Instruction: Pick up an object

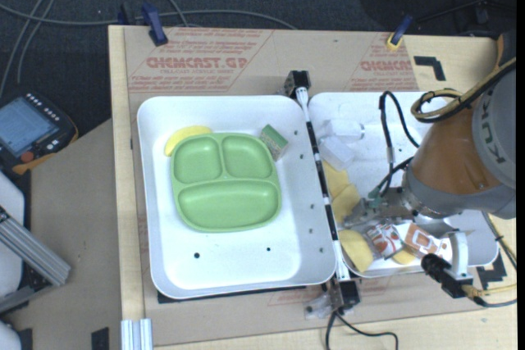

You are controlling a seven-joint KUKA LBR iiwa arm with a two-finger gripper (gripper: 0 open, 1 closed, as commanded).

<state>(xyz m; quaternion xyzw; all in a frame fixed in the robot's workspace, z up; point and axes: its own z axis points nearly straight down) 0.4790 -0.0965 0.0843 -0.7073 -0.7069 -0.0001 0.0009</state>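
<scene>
While the counter (246, 53) carries two shallow white bins side by side, the left bin (164, 258) holds a green divided plate (225, 183) with three compartments, lying flat near its middle. A yellow piece (184, 138) pokes out from behind the upper left corner of this plate and touches it. Just beside the upper right corner of the plate lies a small green and grey block (275, 140), a little tilted.

Further right, the right bin (328, 104) holds a clear crumpled wrapper (340, 139) in its upper part. Below it are pale yellow pieces (344, 197), and one more yellow round piece (354, 247) sits near the lower left corner. Next to that lies a packet with red and white print (392, 240).

The arm (459, 164) comes from the right and bends down over this bin, with its orange band above the wrist. The gripper (373, 207) is low among the yellow pieces and the printed packet. If its fingers are open or closed, I cannot tell, because the wrist and the clutter cover them.
</scene>
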